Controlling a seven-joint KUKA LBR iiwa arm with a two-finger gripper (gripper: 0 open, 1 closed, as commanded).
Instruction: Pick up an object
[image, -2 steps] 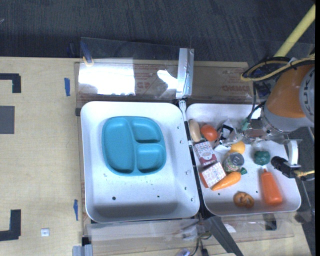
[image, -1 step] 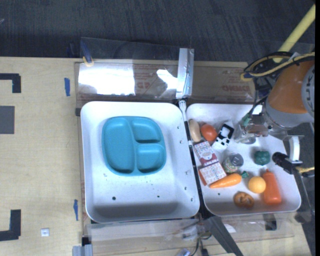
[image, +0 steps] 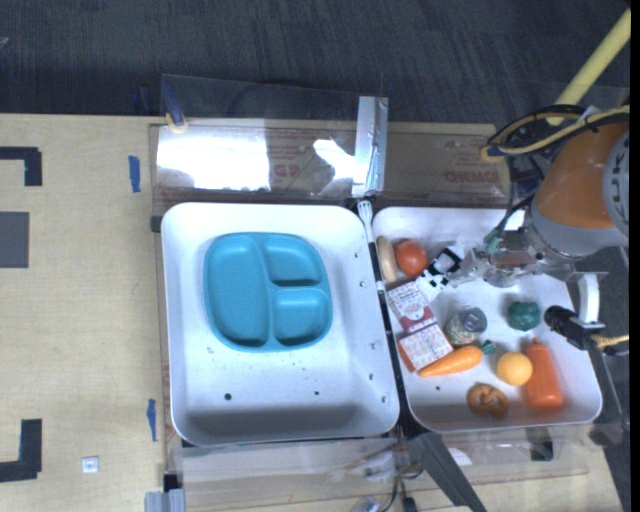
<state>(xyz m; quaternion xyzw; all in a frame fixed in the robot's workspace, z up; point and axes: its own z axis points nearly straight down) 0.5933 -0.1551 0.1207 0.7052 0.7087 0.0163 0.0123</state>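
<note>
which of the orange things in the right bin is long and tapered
The carrot, lying near the middle of the right bin. The orange ball beside it is round, and the orange bottle-like piece is blocky.

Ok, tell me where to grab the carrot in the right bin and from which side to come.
Grip the carrot across its thick middle, coming straight down from above. It lies flat and slanted, tip toward the red-and-white packet, green end up-right. Probably set the fingers across its narrow width: its long sides look freer, though the yellow ball and brown piece sit close on the right.
</note>
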